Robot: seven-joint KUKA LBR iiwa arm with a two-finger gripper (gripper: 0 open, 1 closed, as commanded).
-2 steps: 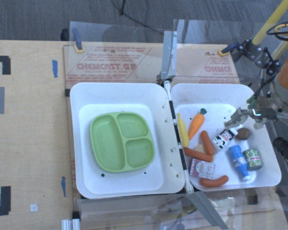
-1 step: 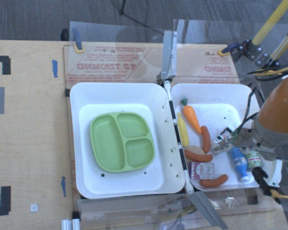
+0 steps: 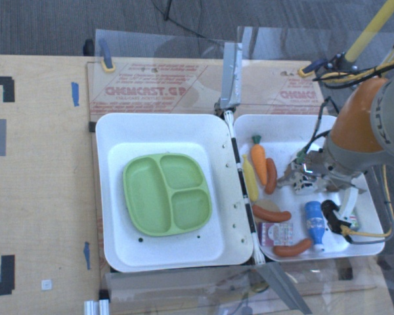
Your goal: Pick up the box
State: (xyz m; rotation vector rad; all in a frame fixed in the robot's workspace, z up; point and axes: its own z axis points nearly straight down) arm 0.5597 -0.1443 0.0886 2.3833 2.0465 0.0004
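Pincer (image 3: 301, 178) hovering in the right bin (image 3: 285, 128), can't tell if open or closed; box (image 3: 273, 231) sitting ungrasped near the front, pick not started.

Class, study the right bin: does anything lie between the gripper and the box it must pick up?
Partly. The gripper sits mid-bin, and the box lies near the front edge. A sausage lies across the line between them, just above the box. A second sausage and a blue bottle crowd its right side. From above, the box top looks uncovered.
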